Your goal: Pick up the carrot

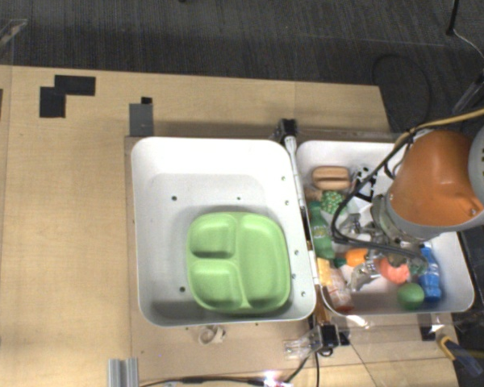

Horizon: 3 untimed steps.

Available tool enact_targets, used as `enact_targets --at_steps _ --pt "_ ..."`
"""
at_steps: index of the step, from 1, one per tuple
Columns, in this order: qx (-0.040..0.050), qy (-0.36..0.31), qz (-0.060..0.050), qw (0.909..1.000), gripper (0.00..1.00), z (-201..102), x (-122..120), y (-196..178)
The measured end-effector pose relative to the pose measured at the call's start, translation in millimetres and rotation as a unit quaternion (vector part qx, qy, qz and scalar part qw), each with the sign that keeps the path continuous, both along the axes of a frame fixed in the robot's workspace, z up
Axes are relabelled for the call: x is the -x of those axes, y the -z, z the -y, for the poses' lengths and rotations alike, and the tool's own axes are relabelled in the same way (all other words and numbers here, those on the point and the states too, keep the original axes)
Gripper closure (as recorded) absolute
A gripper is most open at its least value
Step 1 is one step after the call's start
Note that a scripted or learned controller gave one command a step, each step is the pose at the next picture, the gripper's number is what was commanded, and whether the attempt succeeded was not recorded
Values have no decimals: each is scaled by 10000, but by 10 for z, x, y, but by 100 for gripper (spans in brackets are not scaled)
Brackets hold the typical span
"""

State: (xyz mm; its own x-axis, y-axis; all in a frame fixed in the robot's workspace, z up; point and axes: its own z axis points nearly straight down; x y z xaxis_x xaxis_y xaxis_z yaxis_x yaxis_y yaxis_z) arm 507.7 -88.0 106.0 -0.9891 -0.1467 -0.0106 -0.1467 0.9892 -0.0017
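the carrot (356, 257) is seen as a small orange piece in the right bin (460, 297), just beside the gripper (363, 274). it is judged light, stiff and smooth; its middle should be taken. the tool's state cannot be told.

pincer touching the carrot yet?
Cannot tell. In the camera view the pincer sits right beside the carrot in the right bin, but clutter and the arm's wrist hide any contact or gap.
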Motion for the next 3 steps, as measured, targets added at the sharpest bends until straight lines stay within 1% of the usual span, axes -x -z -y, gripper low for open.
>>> enact_targets --at_steps 1,2,3 --pt "-15 2245 -2 9745 0 112 15 167" --pt "-2 3328 62 9430 0 4 151 156" --pt "-33 3296 107 9441 100 -22 105 32"
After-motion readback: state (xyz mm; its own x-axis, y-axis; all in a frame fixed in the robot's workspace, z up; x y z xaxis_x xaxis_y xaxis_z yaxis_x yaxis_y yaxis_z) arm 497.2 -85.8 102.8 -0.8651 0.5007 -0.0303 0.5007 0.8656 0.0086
